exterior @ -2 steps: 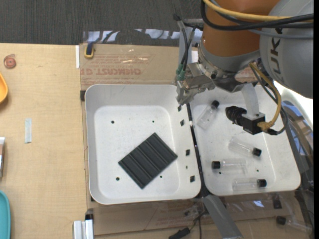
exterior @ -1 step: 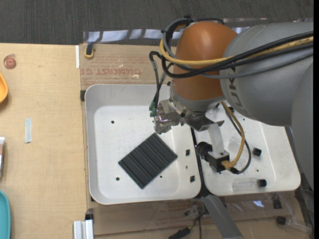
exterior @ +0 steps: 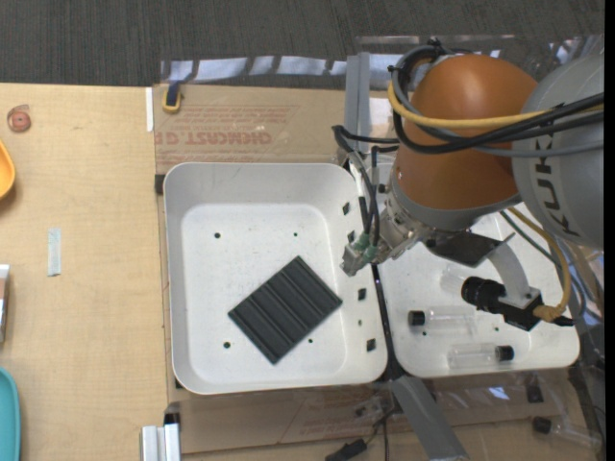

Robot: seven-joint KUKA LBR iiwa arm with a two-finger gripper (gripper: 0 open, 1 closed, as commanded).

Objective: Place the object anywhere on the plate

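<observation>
- the dark ribbed plate [exterior: 285, 308] lies flat in the lower middle of the left bin [exterior: 171, 257], turned at a slant to the bin walls. its whole top face is exposed, so it is judged ready to receive an object from above.
- the gripper [exterior: 361, 254] is seen at the centre of the frame, over the wall shared by the two bins, just beside the plate's upper right corner. whether it is apart or together cannot be told, and no object can be confirmed in its hold.
- the arm [exterior: 461, 133] is carried over the upper part of the right bin [exterior: 480, 371], which leaves the bin's lower floor visible.
- the task's object is judged to be one of two clear tubes with black caps, both lying on their sides in the lower part of the right bin: the upper clear tube [exterior: 440, 320] and the lower clear tube [exterior: 476, 356]. they lie near each other without touching, well apart from the plate.
- count: two bins, one plate, two clear tubes, one arm, one gripper.
- nothing rests on the plate, so the placement is judged not yet done.
</observation>
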